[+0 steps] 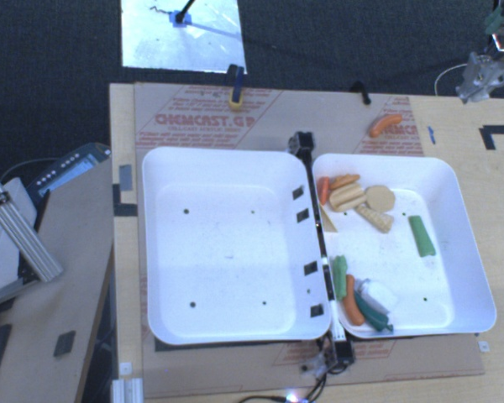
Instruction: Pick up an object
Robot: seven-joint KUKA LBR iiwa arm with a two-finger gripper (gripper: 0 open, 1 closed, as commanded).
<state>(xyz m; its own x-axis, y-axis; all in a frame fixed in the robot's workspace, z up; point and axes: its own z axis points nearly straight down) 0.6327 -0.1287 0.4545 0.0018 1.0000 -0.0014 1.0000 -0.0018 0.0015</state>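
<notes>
Camera view, lower frame first: in the lower left corner of the right bin (473, 257) a tight heap holds an orange carrot-like piece (351, 301), a green pod (340, 272) and a teal-and-white item (375, 303). These touch one another and lie against the divider wall, so a descent here risks striking the wall or closing on two pieces at once. Recommended target: the green block (421, 235), which lies alone on the bin floor toward the right, well apart from the other items and from the walls. Align the jaws across its short side and descend straight over its middle. Higher in the same bin, a second cluster comprises a round tan disc (380, 197), a tan stick (375, 217), a pale bun (346, 196) and an orange sausage (323, 191). They are closely packed, so treat them as second choice. The left bin (227, 153) sits alongside, joined by black clips along the shared edge. Beyond the bins, a small orange piece (385, 124) rests on the printed board, outside either bin, and a yellow-and-blue clamp (235, 97) stands at the board's far edge. The gripper (485, 75) hangs in the upper right of the frame, well apart from every item. Whether it is open or closed cannot be told at this size, and nothing is visibly held.
</notes>
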